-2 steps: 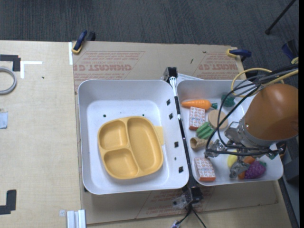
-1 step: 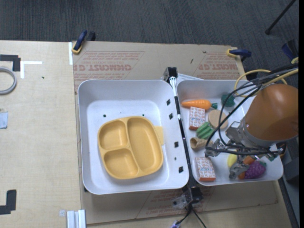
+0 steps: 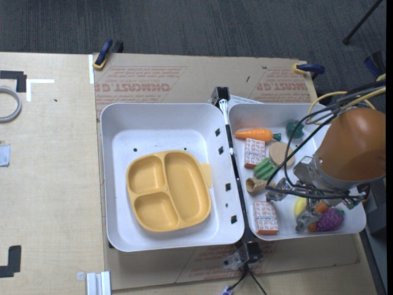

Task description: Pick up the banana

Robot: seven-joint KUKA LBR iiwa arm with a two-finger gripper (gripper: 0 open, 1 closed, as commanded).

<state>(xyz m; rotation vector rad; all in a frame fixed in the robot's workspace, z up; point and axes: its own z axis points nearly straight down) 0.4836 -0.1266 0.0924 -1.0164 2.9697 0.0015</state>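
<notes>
**Arm down over the right bin, banana not yet lifted**

I have the arm (image 3: 356, 143) reaching in low over the right bin (image 3: 279, 235), its orange band covering much of that bin's far side. The gripper (image 3: 305, 196) sits beneath the wrist, down among the toy food, and I cannot tell how the jaws stand: the wrist and a tangle of cables hide them from me.

The banana (image 3: 299, 206) is in the right bin, towards its near right part. I see a yellow sliver of it just under the gripper hardware, next to a purple bunch of grapes (image 3: 330, 220) and a small orange piece beside them. It looks to be lying on the bin floor, not raised.

Elsewhere in that bin I see a carrot (image 3: 253, 134), two small snack boxes (image 3: 254, 152) and (image 3: 266, 217), a green vegetable (image 3: 266, 168) and a tan round slice (image 3: 282, 154). The left bin (image 3: 113, 226) holds a yellow divided plate (image 3: 168, 190). Both bins rest on cardboard on the table (image 3: 49, 183).

My judgement: the approach is done, with the gripper positioned right at the banana, but nothing shows a grasp. Closing on it and lifting it clear are left, and the crowding by the grapes could spoil the pick.
</notes>
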